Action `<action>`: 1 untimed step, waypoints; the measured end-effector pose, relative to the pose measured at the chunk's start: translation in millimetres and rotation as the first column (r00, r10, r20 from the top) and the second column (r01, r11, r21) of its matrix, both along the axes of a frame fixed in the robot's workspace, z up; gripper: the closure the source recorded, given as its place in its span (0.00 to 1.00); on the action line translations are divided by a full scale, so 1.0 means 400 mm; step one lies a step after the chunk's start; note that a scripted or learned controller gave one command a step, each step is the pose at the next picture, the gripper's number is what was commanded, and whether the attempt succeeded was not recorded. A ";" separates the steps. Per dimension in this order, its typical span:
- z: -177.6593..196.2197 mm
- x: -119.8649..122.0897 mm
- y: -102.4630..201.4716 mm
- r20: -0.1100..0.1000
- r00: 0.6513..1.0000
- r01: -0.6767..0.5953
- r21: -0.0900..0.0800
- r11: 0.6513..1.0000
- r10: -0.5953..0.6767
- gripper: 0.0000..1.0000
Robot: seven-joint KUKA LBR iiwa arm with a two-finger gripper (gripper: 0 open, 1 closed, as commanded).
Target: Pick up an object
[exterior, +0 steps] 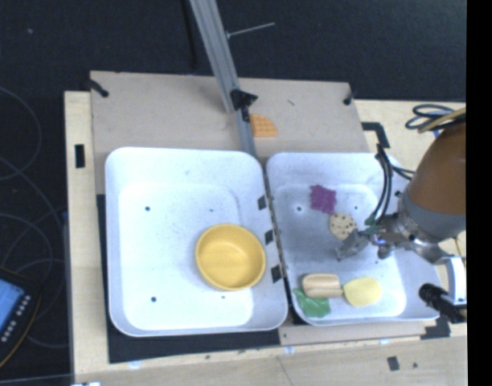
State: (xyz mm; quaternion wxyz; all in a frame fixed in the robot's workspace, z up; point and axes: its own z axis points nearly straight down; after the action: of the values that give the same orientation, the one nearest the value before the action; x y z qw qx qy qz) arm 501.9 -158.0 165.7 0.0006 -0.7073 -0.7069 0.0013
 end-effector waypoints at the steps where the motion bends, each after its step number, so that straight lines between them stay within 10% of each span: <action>1: -0.106 -0.006 -0.005 0.000 1.000 0.000 0.000 1.000 0.000 0.00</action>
State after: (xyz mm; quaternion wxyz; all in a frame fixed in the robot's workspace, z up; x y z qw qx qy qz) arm 499.4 -159.9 123.1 0.0008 -0.7074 -0.7068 0.0014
